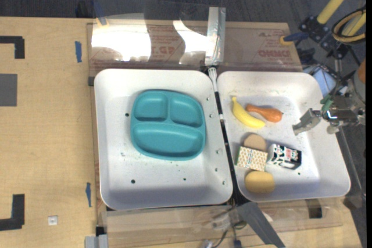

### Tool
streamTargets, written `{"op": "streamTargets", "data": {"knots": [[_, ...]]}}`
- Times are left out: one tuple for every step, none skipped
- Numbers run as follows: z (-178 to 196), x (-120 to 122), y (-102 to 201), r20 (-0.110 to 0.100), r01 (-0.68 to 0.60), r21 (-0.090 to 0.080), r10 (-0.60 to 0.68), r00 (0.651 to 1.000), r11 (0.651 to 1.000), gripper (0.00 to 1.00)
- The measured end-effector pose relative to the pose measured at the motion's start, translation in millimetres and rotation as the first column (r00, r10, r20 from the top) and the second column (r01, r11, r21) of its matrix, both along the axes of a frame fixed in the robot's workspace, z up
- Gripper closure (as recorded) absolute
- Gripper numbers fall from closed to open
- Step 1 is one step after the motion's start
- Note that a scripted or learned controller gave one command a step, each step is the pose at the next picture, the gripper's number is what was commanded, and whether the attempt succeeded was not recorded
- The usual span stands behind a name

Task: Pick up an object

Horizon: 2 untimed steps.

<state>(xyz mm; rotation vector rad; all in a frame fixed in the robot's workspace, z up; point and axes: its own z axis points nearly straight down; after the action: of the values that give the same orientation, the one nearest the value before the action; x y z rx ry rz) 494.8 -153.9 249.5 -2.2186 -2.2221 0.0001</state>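
Banana (246, 114), carrot (265, 113) and other small items lie loose in the right bin (302, 81), just left of the end effector (308, 120), poised over it to pick; grip width unclear.

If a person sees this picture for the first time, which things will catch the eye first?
Most striking is the teal divided plate, alone in the left bin. Next comes the cluster in the right bin: a yellow banana touching an orange carrot, with small packets and a round bun below. The tool hangs over that bin's right side.
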Motion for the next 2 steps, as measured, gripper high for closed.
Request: {"op": "streamTargets", "data": {"knots": [[-43.1, 44.1, 31.2, -0.002, 0.089, 0.000, -0.089, 0.996, 0.996, 0.00], [-111.4, 93.6, 61.4, -0.004, -0.025, 0.001, 0.025, 1.000, 1.000, 0.00]]}}
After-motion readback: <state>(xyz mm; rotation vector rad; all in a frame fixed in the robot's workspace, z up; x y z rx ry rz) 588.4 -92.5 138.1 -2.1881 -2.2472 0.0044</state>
